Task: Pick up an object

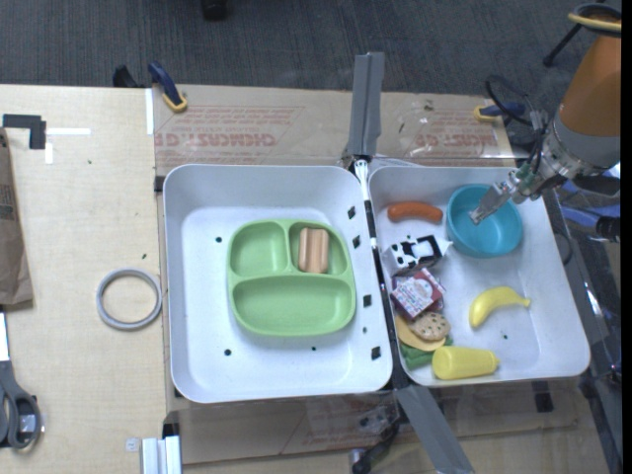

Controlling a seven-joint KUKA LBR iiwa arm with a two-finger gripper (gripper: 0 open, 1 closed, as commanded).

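My gripper (pixel 486 208) reaches in from the upper right and dips into a blue bowl (pixel 484 229) at the back of the right bin (pixel 553 363). Left of the bowl lies an orange sausage (pixel 415 210). Below it are a black-and-white toy (pixel 413 252), a red packet (pixel 417 291) and a cookie (pixel 428 326). A yellow banana (pixel 497 303) lies in the middle right of that bin. At its front edge a yellow cup (pixel 464 362) lies on its side. Nothing shows held in the gripper.
The left bin (pixel 197 354) holds a green divided tray (pixel 291 304) with a hot dog (pixel 313 250) in its upper right compartment. On the bench to the left lie a grey tape ring (pixel 128 297) and scissors (pixel 15 418). A metal bar (pixel 365 107) stands behind the bins.
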